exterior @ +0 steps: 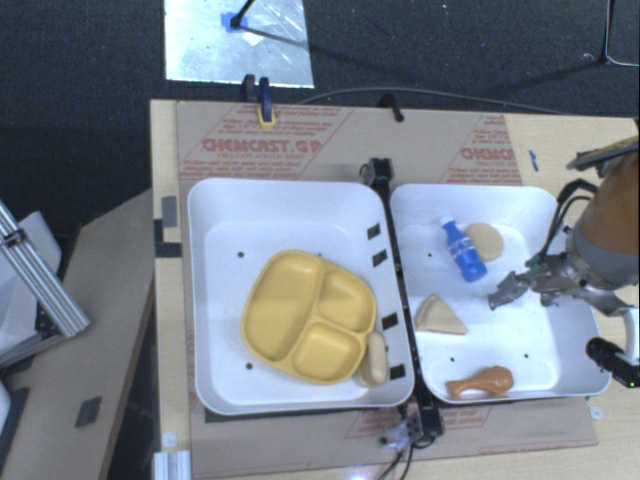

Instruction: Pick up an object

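Note:
In the right bin [530, 353] lie a small blue bottle [462, 249], a round tan piece [486, 241] touching it, a pale wedge [439, 315] and an orange-brown drumstick-shaped piece [480, 381] near the front wall. My gripper [508, 290] reaches in from the right edge and hovers over the bin's right middle, to the right of the wedge and below the bottle. Nothing is seen between its tips. The left bin [225, 228] holds a yellow divided plate [308, 315] with a beige oblong piece [374, 358] at its lower right.
The arm's grey wrist and orange band [610, 230] fill the right edge over the right bin. A black divider with clips [393, 268] runs between the bins. Cardboard lies under both bins, and a metal rail [40, 278] stands at the far left.

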`<move>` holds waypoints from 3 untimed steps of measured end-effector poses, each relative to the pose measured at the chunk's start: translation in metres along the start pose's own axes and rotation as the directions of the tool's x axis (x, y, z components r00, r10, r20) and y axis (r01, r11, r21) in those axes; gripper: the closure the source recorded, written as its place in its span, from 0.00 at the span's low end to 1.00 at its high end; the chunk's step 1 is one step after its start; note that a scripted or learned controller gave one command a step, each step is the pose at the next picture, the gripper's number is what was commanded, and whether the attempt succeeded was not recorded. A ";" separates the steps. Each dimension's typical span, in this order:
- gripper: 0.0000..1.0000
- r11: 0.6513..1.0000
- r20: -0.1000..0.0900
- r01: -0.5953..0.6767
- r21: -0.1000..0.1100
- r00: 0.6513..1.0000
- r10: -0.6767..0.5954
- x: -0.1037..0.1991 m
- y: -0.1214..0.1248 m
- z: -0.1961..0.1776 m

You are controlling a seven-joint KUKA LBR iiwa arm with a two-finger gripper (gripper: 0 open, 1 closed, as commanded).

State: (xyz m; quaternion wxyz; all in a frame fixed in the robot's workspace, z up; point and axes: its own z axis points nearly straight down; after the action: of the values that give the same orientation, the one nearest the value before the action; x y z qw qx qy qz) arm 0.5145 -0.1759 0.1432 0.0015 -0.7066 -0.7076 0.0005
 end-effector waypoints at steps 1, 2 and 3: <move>0.00 1.000 0.000 0.000 0.000 1.000 0.000 0.001 0.000 0.052; 1.00 1.000 0.003 0.000 -0.006 1.000 0.000 0.000 0.002 0.039; 1.00 1.000 0.004 0.003 -0.009 1.000 -0.003 0.000 0.008 -0.006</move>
State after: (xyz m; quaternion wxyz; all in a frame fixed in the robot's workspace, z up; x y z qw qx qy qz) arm 0.5226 -0.1763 0.1488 -0.0028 -0.7057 -0.7085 -0.0014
